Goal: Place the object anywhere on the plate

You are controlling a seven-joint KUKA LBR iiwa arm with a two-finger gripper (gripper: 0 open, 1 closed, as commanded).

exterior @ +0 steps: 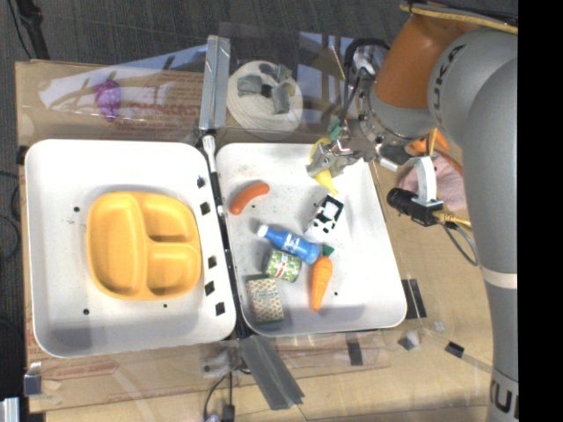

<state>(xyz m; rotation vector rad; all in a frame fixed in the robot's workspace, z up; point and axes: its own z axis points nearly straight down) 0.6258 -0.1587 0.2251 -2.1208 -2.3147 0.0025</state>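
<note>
Camera view: end effector (327, 158) over right bin's (378, 301) far edge, w/ a yellow object (327, 180) at its tips; grip state can't tell. Yellow plate (145, 243) in left bin bare, so transfer not done.

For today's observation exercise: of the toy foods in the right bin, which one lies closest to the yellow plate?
The red sausage, nearest the bin's left wall; the orange carrot lies farther right.
</note>
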